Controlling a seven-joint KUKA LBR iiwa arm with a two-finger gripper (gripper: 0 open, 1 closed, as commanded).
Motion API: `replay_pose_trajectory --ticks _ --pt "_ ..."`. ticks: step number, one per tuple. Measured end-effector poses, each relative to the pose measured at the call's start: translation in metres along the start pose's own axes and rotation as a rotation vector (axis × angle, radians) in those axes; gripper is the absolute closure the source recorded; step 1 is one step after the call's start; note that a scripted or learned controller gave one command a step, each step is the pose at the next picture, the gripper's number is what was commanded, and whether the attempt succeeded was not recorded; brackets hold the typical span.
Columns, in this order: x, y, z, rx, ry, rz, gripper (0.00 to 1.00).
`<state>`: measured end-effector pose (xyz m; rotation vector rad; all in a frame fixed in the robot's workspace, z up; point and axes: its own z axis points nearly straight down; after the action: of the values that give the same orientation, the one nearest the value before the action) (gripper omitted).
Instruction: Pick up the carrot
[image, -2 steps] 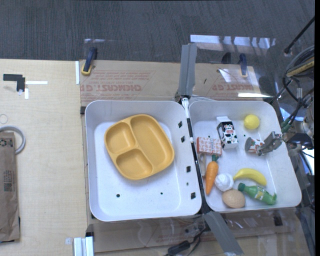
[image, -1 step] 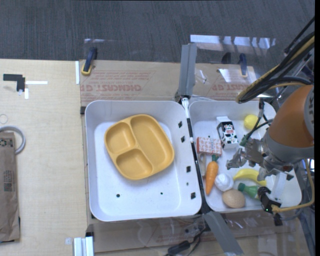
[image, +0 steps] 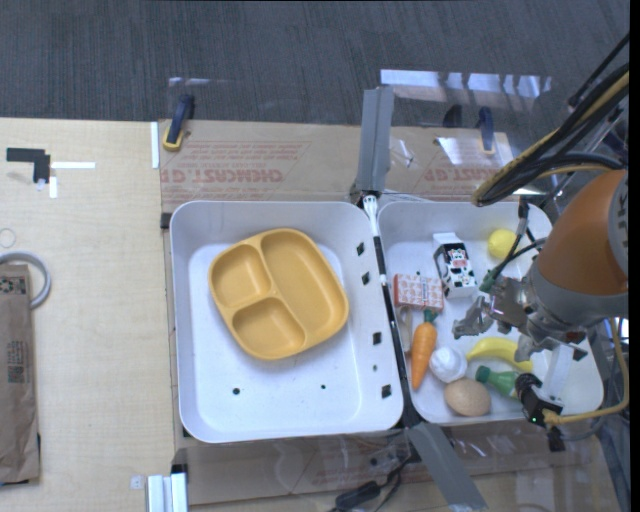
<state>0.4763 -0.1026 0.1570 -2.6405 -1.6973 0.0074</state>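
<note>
Orange and tapered, the plastic carrot (image: 423, 349) with its green top lies at the right bin's (image: 590, 405) left edge, left of the end effector (image: 478, 318) and slightly lower, untouched. Whether the end effector is open or closed cannot be told. A yellow banana (image: 493, 349) sits just below-right of it.
</note>
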Motion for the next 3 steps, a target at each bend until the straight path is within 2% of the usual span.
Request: replay_pose_trajectory --ticks 1,2,3 --pt "-0.022 0.010 0.066 -0.001 0.001 0.227 0.00" --pt "-0.022 0.010 0.066 -0.001 0.001 0.228 0.00" --pt "-0.022 0.053 0.066 -0.001 0.000 0.303 0.00"
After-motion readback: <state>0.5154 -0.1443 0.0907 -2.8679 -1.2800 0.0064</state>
